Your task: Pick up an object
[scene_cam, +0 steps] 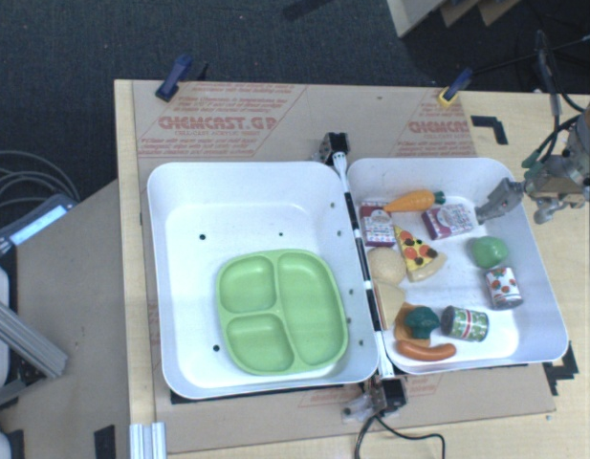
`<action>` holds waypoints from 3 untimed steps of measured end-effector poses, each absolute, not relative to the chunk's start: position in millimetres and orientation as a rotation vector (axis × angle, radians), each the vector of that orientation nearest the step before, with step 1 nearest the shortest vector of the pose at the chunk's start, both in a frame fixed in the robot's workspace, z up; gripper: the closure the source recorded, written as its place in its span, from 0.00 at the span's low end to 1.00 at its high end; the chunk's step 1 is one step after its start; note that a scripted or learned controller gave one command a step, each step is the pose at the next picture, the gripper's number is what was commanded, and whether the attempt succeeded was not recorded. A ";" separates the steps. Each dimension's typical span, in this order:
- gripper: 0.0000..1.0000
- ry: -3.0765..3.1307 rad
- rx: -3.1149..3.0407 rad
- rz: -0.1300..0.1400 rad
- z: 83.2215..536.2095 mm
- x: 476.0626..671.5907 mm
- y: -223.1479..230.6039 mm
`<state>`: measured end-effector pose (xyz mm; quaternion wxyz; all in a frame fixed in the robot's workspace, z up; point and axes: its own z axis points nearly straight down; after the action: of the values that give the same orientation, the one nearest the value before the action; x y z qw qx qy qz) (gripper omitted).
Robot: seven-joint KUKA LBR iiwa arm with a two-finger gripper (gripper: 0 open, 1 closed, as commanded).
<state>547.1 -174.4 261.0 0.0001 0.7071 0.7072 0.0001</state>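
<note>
The right bin (pixel 543 338) holds several toy foods: a carrot (pixel 412 201), a brown packet (pixel 377 226), a maroon packet (pixel 449 220), a pizza slice (pixel 419 253), a green ball (pixel 488 251), a red-dotted can (pixel 503 287), a dark can (pixel 465 323), a green vegetable (pixel 421 320) and a sausage (pixel 425 350). My gripper (pixel 520 207) hovers over the bin's far right corner, just right of the maroon packet and above the green ball. Its fingers (pixel 496 201) are spread open with nothing between them.
The left bin (pixel 180 208) carries a green divided plate (pixel 280 311). A pale bread piece (pixel 386 269) lies by the wall between the bins. Clamps (pixel 175 76) sit on the bench's far edge. Cables hang at the far right.
</note>
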 end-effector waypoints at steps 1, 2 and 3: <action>0.00 2.224 2.221 -0.001 175.9 574.2 -138.2; 0.00 2.212 2.216 0.009 97.7 569.1 -105.3; 1.00 2.212 2.215 0.007 106.7 568.7 -105.3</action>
<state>568.7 -105.3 106.7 0.0054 0.7076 0.7066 0.0023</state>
